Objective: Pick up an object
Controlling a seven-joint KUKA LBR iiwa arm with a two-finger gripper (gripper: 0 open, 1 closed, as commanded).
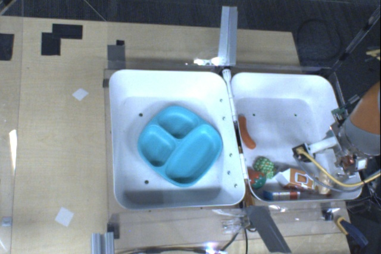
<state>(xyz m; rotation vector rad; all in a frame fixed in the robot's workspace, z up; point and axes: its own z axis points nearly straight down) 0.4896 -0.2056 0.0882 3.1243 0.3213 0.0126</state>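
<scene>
Bright, even light; soft shadow inside the left bin (172,196).

No readable text — markings on the small carton (300,178) in the right bin (286,95) are blurred

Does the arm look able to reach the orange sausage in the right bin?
Probably yes: the orange sausage lies alone, bare floor between it and the gripper, though close to the bin wall.

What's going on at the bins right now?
The arm's gripper is low in the right bin, beside a pile of small items at its front edge; whether it grips any is unclear. An orange sausage lies by that bin's left wall. The left bin holds a blue divided plate.
</scene>
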